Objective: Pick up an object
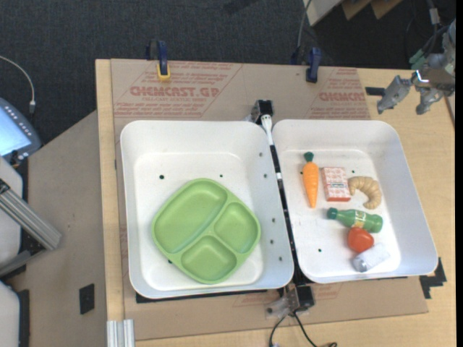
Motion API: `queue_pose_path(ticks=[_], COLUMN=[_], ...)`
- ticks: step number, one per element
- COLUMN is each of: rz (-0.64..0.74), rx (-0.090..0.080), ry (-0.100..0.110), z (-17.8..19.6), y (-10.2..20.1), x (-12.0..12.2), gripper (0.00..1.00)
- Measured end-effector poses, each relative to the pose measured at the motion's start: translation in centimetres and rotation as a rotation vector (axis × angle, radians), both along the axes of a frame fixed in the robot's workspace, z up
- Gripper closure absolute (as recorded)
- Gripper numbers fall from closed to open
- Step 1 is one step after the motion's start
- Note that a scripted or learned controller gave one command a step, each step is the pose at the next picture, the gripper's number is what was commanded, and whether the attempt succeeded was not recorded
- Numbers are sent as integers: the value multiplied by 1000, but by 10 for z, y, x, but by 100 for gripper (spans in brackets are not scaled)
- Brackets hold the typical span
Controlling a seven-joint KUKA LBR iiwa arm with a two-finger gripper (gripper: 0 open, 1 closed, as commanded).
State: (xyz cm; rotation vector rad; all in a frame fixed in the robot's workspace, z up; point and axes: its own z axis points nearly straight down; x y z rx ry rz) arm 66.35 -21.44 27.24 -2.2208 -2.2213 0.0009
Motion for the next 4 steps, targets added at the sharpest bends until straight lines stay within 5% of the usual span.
queue_pose_path(ticks=[3, 4], rz=[1, 3], rx=[2, -2], ry=[6, -3], z=[-136, -121], y=[6, 5], x=[1, 2], gripper=[0, 100])
